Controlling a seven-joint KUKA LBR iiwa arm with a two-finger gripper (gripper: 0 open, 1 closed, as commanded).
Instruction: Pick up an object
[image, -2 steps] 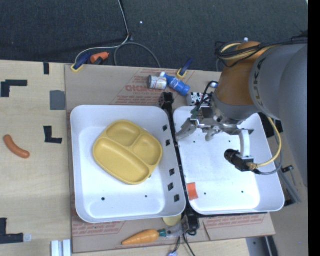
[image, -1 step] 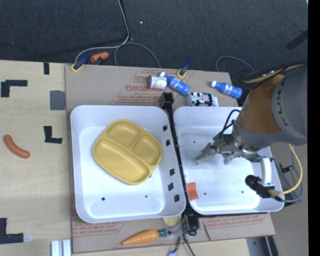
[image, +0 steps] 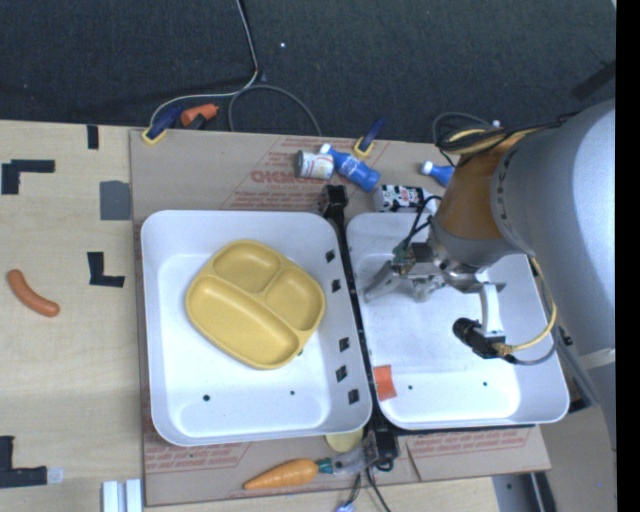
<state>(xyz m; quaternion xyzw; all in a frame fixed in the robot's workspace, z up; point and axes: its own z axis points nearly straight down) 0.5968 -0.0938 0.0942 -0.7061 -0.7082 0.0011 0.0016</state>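
Currently gripper (image: 385, 282) is hovering in the right bin (image: 500, 410), just right of the yellow divided plate (image: 257, 303) lying in the left bin (image: 165, 330); can't tell how it's set. Plate's probably light, stiff, slick plastic; rim looks graspable

Grey arm (image: 560, 200), hand (image: 385, 280) lowered.

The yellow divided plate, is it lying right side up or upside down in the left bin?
Right side up. The yellow divided plate lies flat in the left bin, and its three compartments open upward toward the camera.
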